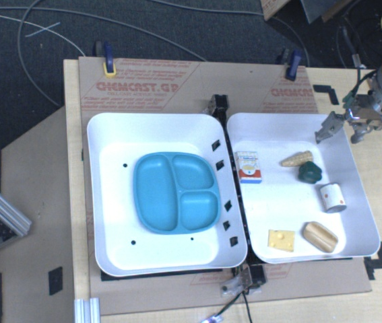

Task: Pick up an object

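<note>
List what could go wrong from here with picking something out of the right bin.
1. The claw hangs at the right bin's upper right edge, so a straight descent may hit the rim instead of an object.
2. The green lump touches the tan piece; grabbing one could drag or knock the other.
3. The white cylinder lies on its side and looks likely to roll away from a pinch.

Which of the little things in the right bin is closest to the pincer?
The pale beige piece, just above the dark green lump, lies nearest the pincer.
</note>
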Tool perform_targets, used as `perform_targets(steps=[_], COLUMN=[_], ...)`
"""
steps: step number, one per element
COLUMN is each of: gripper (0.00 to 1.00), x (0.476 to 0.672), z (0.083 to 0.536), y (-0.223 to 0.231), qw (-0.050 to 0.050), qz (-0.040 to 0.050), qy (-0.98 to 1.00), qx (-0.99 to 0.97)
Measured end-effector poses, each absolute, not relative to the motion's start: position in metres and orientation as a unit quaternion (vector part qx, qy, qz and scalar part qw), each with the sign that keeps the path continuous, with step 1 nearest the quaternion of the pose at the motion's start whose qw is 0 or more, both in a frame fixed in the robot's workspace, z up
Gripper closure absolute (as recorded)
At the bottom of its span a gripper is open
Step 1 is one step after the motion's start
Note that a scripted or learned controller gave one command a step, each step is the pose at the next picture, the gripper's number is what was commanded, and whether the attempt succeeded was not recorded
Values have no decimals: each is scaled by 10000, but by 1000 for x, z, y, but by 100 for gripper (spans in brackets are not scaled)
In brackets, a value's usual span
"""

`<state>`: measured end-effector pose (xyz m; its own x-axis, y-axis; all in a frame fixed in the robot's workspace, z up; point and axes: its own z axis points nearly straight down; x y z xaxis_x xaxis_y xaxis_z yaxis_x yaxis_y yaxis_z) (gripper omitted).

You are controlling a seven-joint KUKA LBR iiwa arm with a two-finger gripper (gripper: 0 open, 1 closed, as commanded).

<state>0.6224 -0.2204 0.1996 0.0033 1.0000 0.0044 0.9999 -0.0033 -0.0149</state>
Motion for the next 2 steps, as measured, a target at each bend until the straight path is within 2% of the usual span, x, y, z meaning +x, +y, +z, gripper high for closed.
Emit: perform_targets(steps=[1,2], gripper=[0,0], x=[626,617], z=[208,161], y=[-220,-218], qw=[4,28], qz=[0,11], qy=[-7073,-7072], qx=[-7069,-7070])
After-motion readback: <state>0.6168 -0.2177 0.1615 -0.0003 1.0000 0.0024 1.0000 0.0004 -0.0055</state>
